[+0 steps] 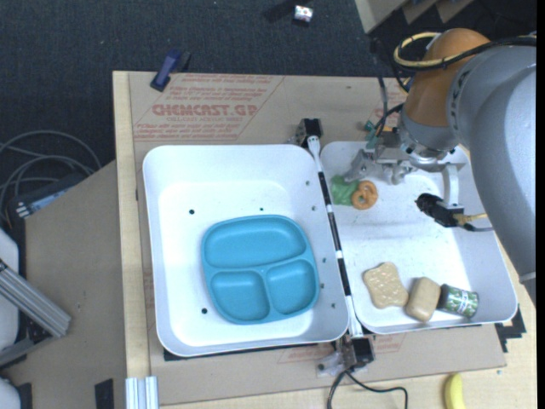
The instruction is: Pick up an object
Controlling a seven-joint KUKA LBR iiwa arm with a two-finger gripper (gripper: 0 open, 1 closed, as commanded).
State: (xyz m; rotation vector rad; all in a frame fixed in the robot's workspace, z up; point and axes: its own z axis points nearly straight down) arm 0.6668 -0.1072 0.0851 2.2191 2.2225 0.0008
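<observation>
My gripper (376, 175) hangs over the far left corner of the right bin (477, 254). It is open, with its two grey fingers spread apart. Just below the fingertips lie an orange ring-shaped object (365, 196) and a green object (342, 192) against the bin's left wall. Nothing is held between the fingers. At the near end of the same bin lie a tan cracker-like piece (385, 285), a beige block (421, 299) and a small green can (459, 301).
The left bin (170, 186) holds a blue divided plate (258, 267). A black piece (437, 209) juts out beside the wrist over the right bin. The grey arm with its orange band (443, 75) covers the right bin's far right corner.
</observation>
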